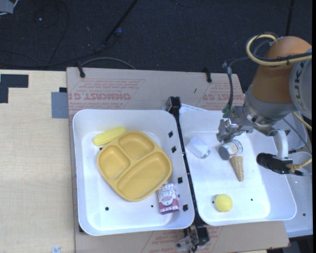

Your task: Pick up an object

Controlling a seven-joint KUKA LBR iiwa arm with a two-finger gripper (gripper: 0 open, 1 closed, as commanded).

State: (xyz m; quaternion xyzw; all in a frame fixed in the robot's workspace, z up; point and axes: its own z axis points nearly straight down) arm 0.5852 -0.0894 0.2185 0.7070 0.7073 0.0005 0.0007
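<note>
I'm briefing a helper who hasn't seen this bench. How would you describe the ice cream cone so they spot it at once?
Look in the right bin, the one the grey-and-orange arm reaches into. Near its middle, just below a small grey can, lies the ice cream cone, tan, with its tip pointing down the picture. Its tapered shape sets it apart from the round yellow ball and the pale cup.

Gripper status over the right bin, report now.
Gripper low over right bin, by the can. Nothing seen gripped. Cone and clear cup close beside; lemon apart.
</note>
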